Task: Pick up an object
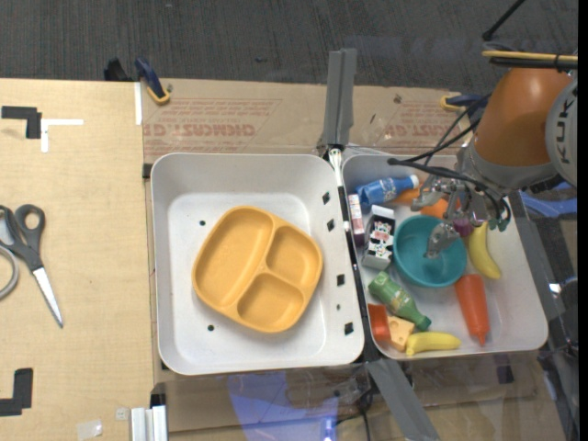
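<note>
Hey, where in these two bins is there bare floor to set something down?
The left bin has bare white floor all around the yellow divided plate, widest along its left wall and upper corners. The right bin is crowded: teal bowl, bananas, carrot, green bottle. The end effector hangs over the bowl.

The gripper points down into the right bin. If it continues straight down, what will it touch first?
Most likely the teal bowl: the gripper hangs over its right inner side. Height is hard to judge from this slanted view, and the yellow banana lies close beside.
</note>
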`<state>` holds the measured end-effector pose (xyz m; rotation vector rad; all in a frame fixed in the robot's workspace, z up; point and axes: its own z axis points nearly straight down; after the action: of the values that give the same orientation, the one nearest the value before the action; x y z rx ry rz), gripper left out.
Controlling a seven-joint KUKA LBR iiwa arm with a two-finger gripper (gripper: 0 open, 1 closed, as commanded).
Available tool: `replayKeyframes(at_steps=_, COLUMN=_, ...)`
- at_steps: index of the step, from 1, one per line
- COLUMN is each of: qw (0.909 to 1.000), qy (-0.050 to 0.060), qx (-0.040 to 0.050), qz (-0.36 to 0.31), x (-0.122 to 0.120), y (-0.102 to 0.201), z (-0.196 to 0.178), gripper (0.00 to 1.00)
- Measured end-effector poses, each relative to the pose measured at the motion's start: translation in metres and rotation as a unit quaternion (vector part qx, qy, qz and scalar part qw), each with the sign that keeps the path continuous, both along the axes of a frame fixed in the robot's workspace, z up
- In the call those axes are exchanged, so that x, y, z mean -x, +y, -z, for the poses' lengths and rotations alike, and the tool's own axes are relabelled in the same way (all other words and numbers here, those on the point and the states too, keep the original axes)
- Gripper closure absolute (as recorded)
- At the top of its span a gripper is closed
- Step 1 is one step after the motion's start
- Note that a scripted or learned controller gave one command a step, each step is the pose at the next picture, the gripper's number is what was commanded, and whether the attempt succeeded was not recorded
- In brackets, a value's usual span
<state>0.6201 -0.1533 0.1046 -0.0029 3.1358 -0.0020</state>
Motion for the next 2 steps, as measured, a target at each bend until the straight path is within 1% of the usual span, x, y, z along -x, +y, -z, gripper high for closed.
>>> replayKeyframes(at_steps=1, qw=0.9970, qy=0.000, qx=0.0006, qz=-0.077, x=0.091, y=-0.046, z=0.011, gripper=0.00)
replayKeyframes(at_steps=2, qw=0.9968, qy=-0.004, qx=-0.0008, qz=-0.080, x=0.086, y=-0.042, z=-0.001, gripper=1.00)
